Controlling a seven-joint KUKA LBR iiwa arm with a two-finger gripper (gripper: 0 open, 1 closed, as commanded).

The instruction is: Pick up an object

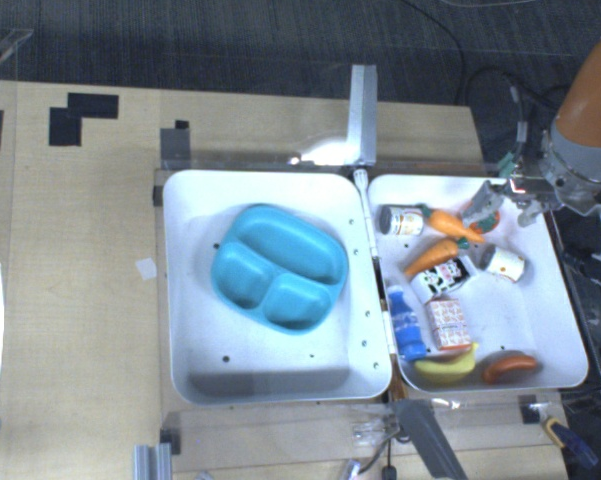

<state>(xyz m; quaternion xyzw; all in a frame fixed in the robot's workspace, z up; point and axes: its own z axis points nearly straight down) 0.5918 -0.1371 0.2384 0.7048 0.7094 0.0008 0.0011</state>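
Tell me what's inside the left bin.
The left bin holds one thing: a blue divided tray lying open side up, its three compartments bare. Whatever sits beneath the tray is covered by it.

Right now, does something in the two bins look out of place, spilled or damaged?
Nothing looks spilled or broken. The left bin holds a blue divided tray, lying askew to the bin's walls. The right bin holds a loose jumble: two carrots, a banana, a small can on its side. The gripper is above that bin's far edge.
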